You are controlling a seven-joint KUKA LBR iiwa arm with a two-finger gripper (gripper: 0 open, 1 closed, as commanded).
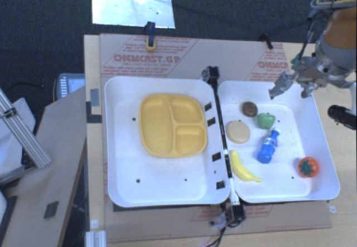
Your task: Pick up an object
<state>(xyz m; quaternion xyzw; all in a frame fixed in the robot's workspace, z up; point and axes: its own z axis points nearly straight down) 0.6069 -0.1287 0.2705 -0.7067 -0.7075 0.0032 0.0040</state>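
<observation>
The hand [291,87] hangs over the far rim of the right bin [321,129], its two fingers spread apart with nothing between them. Below it in that bin lie a brown ball [249,109], a green apple [266,120], a tan disc [239,131], a blue bottle [268,146], a banana [244,167] and a tomato [308,166]. The left bin [120,145] on the desk holds a yellow tray [172,125].

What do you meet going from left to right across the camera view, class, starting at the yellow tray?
Yellow tray → banana → blue bottle → tomato. The cookie, brown ball and green pepper overlap these in order, so they are left out.
</observation>
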